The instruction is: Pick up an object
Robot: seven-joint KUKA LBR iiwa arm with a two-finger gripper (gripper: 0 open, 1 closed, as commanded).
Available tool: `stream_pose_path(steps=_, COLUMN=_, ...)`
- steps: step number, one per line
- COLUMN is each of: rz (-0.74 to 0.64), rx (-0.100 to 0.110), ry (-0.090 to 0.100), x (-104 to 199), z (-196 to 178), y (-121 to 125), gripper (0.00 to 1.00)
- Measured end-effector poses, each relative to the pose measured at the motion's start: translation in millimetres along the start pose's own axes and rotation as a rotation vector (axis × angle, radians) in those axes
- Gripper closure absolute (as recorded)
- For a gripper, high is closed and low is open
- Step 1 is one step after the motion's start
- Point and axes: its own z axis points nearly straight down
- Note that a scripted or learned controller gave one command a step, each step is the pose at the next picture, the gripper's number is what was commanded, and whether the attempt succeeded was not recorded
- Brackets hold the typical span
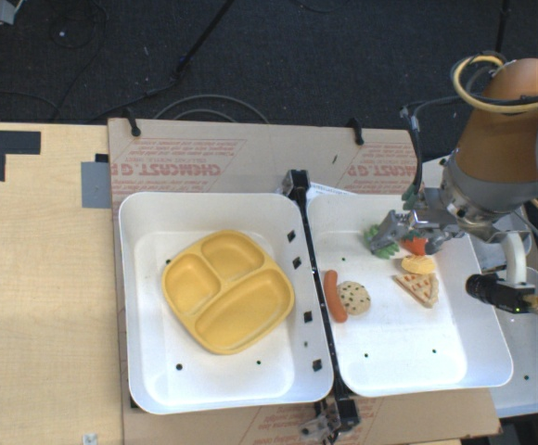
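End effector (408,233) sits low over crowded green toy (381,238); can't tell its state. Might nudge red piece (417,246) and miss.

arm (496,146): enters from right, orange band above wrist, reaching down-left | gripper (408,230): low at arm's end, angled left

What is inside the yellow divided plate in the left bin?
The yellow divided plate has three compartments, and all three show only bare yellow surface. The floor of the left bin beneath the plate is covered.
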Motion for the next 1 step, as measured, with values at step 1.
stream_pose_path(steps=1, rz=0.001, rx=0.006, ry=0.001, x=3.0, z=62.2, y=5.5, gripper=0.00)
